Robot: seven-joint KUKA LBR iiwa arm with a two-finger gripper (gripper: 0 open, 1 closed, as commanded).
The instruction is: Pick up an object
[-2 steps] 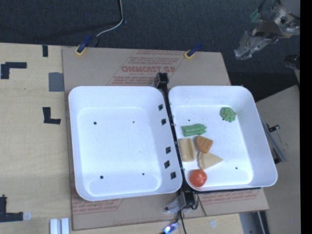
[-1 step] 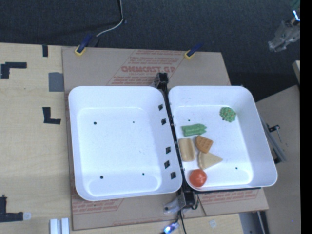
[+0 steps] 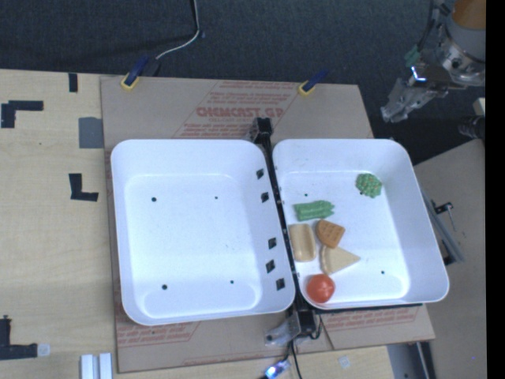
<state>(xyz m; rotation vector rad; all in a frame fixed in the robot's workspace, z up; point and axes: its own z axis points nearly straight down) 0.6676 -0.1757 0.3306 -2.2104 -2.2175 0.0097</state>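
The right bin (image 3: 410,235) holds several toy foods. A green broccoli piece (image 3: 368,185) lies toward its far right. A green pod (image 3: 314,209) sits near the divider. Below it are a tan bread-like piece (image 3: 301,242), an orange waffle-like piece (image 3: 331,233), a pale yellow wedge (image 3: 339,259) and a red tomato (image 3: 319,288) at the near edge. My gripper (image 3: 400,105) hangs above and beyond the right bin's far right corner, outside the bin, with nothing visible between its fingers.
The left bin (image 3: 130,212) stands beside the right one, joined along a black-clipped divider (image 3: 272,212). Both rest on a cardboard sheet (image 3: 229,109) on the bench. A cable (image 3: 181,46) runs across the dark back area.
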